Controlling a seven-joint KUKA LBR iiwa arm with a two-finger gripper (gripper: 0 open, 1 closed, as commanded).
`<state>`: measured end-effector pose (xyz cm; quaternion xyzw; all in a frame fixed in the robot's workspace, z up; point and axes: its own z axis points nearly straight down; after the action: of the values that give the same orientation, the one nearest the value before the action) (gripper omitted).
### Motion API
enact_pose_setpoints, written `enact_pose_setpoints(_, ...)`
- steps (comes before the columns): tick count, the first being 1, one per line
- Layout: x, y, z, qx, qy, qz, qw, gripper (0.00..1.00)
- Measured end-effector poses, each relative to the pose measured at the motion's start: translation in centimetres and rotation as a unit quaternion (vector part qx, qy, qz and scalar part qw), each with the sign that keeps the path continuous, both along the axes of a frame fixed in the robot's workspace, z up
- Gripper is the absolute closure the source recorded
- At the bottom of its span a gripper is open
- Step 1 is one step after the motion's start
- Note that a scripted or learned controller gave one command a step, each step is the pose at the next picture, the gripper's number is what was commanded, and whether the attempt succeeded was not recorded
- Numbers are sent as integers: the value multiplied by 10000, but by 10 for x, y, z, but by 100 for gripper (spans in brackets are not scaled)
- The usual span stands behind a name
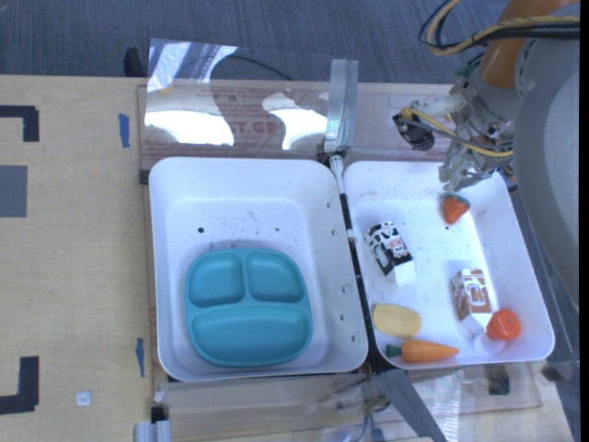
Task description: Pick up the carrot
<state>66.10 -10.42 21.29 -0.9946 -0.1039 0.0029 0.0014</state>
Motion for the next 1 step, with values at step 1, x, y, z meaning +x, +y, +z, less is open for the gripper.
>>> enact_pose_setpoints(1,-14,-42,8,4,22,916,9958,100)
